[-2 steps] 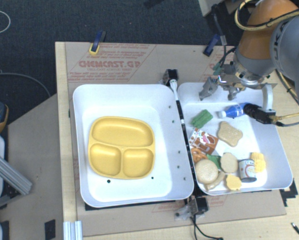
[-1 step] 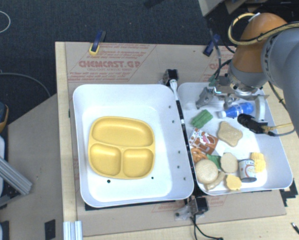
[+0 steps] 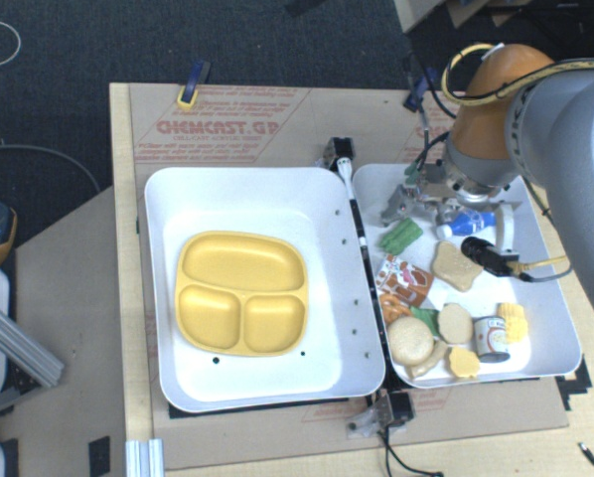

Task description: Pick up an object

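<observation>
**Small, light toys crowd the right bin**

The gripper (image 3: 446, 205) hangs over the right bin (image 3: 565, 351); I cannot tell its state. Below lies a green piece (image 3: 400, 237), probably light, stiff plastic; best pinched across its narrow width. The tray (image 3: 242, 291) sits in the left bin (image 3: 163, 266).

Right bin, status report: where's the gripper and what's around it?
Gripper low over right bin's far end. Green piece and blue item just beside it. Nothing seen held. Yellow tray in left bin.
</observation>
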### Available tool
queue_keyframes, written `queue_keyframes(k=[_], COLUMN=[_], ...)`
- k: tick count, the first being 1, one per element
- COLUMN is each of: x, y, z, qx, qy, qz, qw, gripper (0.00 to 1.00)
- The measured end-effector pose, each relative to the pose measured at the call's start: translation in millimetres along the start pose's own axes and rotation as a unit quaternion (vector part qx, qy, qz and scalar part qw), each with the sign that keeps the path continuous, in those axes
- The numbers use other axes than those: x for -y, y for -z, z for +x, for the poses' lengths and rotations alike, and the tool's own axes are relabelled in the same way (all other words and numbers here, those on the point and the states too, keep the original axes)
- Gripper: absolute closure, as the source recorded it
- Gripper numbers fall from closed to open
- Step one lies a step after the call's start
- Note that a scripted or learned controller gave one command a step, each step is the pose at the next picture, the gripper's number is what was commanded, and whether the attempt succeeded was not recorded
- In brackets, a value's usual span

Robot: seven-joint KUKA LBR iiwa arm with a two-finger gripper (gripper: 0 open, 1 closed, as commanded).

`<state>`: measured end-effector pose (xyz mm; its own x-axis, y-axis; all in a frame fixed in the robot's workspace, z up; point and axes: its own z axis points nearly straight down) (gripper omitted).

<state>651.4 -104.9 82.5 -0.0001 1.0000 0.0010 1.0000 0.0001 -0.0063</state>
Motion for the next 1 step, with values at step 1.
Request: queue_keyframes(k=[1], x=[-1.7], y=[13.7], z=[-0.2], qx=[0.001], qy=[0.000], qz=[-0.003], qw=[1.0000], gripper=[1.00])
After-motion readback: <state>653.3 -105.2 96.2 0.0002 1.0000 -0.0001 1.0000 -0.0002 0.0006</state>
